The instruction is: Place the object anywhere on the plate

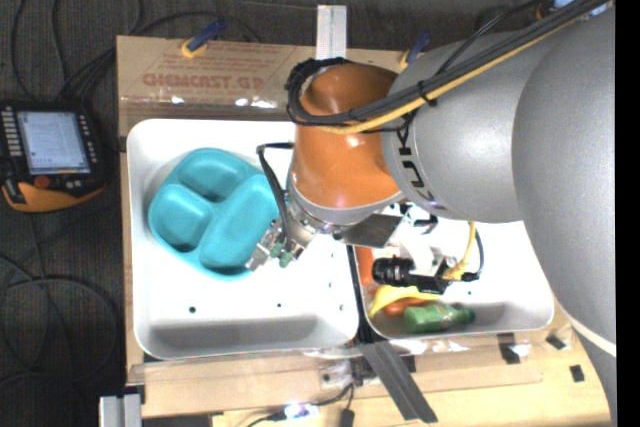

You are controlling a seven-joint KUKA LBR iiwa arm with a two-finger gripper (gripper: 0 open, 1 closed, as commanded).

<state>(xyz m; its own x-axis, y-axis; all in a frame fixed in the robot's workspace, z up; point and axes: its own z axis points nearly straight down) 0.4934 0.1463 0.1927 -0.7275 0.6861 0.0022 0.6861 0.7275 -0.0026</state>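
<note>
- A slanted overhead view of a worktop [240, 85] carrying two shallow white bins side by side.
- The left bin [200, 325] holds a teal plate [210, 210] divided into compartments, lying toward the bin's upper left.
- The right bin [520, 310] holds small toy foods at its near left corner: a green piece [438, 317] lying on its side, touching an orange piece [392, 299] beside it.
- A large grey arm with an orange band [340, 145] reaches in from the right and covers much of the right bin.
- The claw [277, 248] hangs at the plate's right edge, over the left bin. Its tips are small and partly hidden, so I cannot tell how far apart they stand or whether anything is between them.
- Which item is the one to be placed is unclear; the toy foods are the likely candidates.
- Judging by looks, they are light, hard, smooth plastic, so slippery rather than fragile.
- The green piece is probably best pinched across its narrow middle, where the sides run most nearly parallel.
</note>
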